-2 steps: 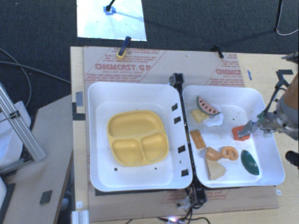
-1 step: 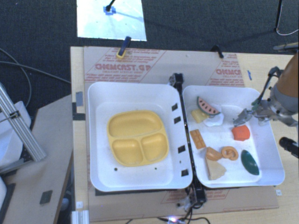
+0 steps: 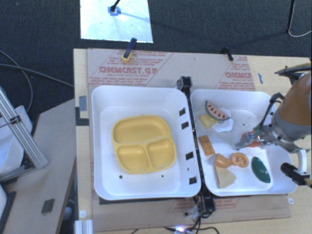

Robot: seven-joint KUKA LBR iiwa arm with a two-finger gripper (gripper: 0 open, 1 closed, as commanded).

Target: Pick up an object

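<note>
The right bin (image 3: pixel 234 93) holds several toy foods. A watermelon slice (image 3: pixel 217 111), a yellow chunk (image 3: pixel 207 122) and a white piece (image 3: pixel 225 126) lie at its back left. An orange wafer (image 3: pixel 206 145) rests by the left wall. Near the front are an orange ring (image 3: pixel 239 160), an orange chunk (image 3: pixel 223 161), a tan wedge (image 3: pixel 225 177) and a dark green oval (image 3: pixel 260 170). My gripper (image 3: pixel 246 141) reaches in from the right, low over the bin's middle, just above the orange ring and right of the white piece. Nothing shows in its grasp.
The left bin (image 3: pixel 141 89) carries a yellow divided plate (image 3: pixel 144 143). Black clips (image 3: pixel 185 126) run along the seam between the bins. The grey arm with its orange band (image 3: pixel 295 108) covers the right bin's right side. A blue and yellow tool (image 3: pixel 128 50) lies behind the bins.
</note>
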